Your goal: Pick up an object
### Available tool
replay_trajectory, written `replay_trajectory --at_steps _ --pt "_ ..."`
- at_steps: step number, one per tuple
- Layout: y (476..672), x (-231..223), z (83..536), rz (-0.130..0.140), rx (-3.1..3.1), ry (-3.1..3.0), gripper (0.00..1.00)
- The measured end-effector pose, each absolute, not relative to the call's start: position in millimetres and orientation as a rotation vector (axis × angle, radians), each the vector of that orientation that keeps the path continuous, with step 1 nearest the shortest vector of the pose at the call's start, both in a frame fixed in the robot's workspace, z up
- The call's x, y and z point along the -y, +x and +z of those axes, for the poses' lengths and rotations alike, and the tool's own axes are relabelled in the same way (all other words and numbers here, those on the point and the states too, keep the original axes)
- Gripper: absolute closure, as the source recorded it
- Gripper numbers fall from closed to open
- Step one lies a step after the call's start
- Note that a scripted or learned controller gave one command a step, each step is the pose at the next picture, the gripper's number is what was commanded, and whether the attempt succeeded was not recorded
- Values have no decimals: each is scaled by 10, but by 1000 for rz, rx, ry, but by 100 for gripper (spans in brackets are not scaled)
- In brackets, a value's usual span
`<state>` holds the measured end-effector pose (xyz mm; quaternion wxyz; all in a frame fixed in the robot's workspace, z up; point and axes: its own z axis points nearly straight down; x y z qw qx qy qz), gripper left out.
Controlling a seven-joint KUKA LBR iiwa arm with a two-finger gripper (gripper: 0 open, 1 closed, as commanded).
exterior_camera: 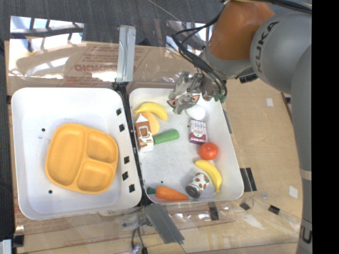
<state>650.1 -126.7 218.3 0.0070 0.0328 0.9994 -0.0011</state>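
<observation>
Hand (pixel 183 97) seen over far edge of right bin (pixel 228 136); finger state cannot be told, nothing seen held. White egg-like object (pixel 196 112) just beside hand, on near side. Maroon carton (pixel 197 131) next nearer, then tomato (pixel 208 151), banana (pixel 210 172), can (pixel 196 184), carrot (pixel 169 193). Second banana (pixel 151 110), small box (pixel 143 133), green object (pixel 166 137) to left. Yellow divided tray (pixel 81 157) lies in left bin (pixel 26 115).

A small white egg-shaped object (pixel 196 112) is seen lying on the floor of the right bin (pixel 175 165), in the upper centre of the frame, just above a maroon carton (pixel 198 131).
</observation>
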Motion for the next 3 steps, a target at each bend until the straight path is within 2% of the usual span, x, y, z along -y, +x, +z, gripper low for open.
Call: replay_trajectory --at_steps 1,3 --pt "6526 1309 2697 -2 -3114 371 100" --pt "6548 1277 2906 -4 -3110 348 100"
